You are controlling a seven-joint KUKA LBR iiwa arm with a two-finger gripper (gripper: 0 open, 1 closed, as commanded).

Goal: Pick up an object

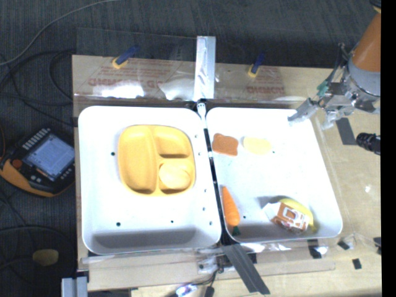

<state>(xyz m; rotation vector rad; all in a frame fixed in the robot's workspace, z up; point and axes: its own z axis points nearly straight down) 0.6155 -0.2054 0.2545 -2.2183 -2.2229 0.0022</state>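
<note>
Over the right bin's [331,184] far right corner: gripper [317,113], finger state cannot be told. Nearest item, pale yellow piece [257,145], lies leftward, long axis left-right.

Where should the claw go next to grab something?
Probably left and down toward the pale piece. The claw hangs over the right bin's top right corner with nothing in it, and that piece lies closest, apart from the brown piece.
</note>
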